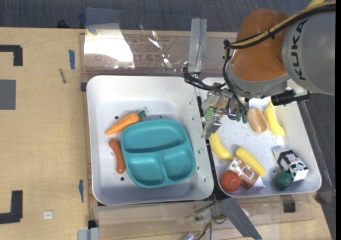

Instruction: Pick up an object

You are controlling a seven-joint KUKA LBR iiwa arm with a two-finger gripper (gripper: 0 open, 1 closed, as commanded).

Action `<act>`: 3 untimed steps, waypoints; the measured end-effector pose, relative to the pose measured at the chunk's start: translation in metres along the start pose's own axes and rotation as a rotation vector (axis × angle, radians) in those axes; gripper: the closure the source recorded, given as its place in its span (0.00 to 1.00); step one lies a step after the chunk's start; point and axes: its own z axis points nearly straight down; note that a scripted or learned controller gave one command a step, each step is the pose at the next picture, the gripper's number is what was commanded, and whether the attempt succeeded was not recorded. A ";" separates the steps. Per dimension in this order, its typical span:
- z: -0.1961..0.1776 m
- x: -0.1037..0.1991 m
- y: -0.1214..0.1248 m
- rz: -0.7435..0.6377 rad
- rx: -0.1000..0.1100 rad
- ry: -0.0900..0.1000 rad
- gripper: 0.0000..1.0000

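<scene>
The grey arm with its orange band (pixel 261 47) fills the upper right. Left of centre, a teal plastic divided tray (pixel 158 152) lies in the left white bin (pixel 101 95). The gripper (pixel 216 111) hangs at the right bin's (pixel 309 175) left edge, just above a small yellow banana (pixel 219 146); its fingers are seemingly cluttered by cables, so I cannot tell their state.

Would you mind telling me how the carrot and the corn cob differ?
The carrot is orange with a green stem end; the corn is yellow. The carrot lies in the left bin beside the teal tray; the corn lies in the right bin among other toy food. Both are long toy vegetables lying flat.
</scene>
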 end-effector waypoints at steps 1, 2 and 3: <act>-0.096 -0.064 -0.003 -0.014 -0.005 -0.019 0.00; 0.001 0.031 -0.061 0.067 0.000 0.001 0.00; 0.071 0.029 -0.147 0.130 -0.001 -0.021 0.00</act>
